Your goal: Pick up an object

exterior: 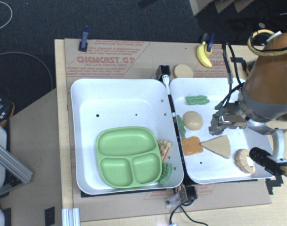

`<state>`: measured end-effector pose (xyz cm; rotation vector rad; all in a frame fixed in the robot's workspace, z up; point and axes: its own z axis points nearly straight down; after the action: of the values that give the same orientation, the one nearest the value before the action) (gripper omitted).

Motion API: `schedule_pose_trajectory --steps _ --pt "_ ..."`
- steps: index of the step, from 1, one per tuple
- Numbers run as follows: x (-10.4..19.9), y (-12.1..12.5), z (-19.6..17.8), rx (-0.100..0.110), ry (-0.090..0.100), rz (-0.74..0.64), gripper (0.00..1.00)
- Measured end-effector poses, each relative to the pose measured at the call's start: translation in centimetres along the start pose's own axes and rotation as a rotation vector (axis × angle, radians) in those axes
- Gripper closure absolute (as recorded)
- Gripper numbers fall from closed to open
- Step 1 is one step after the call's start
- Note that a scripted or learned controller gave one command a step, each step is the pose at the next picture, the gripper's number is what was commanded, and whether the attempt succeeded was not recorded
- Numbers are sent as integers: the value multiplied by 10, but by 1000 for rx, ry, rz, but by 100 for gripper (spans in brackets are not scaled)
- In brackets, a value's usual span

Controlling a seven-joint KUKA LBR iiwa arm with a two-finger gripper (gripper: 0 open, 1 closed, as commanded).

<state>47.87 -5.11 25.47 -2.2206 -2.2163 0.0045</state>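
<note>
My gripper (pixel 220 125) hangs over the right bin (pixel 207 173), just above the top corner of a beige wedge (pixel 219 146). A round beige lump (pixel 192 120) lies to the gripper's left, with an orange piece (pixel 192 145) below it. A green bean pod (pixel 197 99) rests near the bin's far side. A pale bread-like chunk (pixel 244 160) sits at the near right, beside a black part of the arm. Nothing is seen held by the gripper.
The left bin (pixel 86 102) holds a green divided plate (pixel 129 157), a striped tan item (pixel 164 148) and a dark green piece (pixel 166 172). A green strip (pixel 181 125) leans on the divider. A banana (pixel 204 55) and a beige disc (pixel 183 71) lie behind the bins.
</note>
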Motion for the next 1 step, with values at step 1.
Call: schedule_pose_trajectory --steps 1 --pt "48 1 -49 -11 0 -8 100"
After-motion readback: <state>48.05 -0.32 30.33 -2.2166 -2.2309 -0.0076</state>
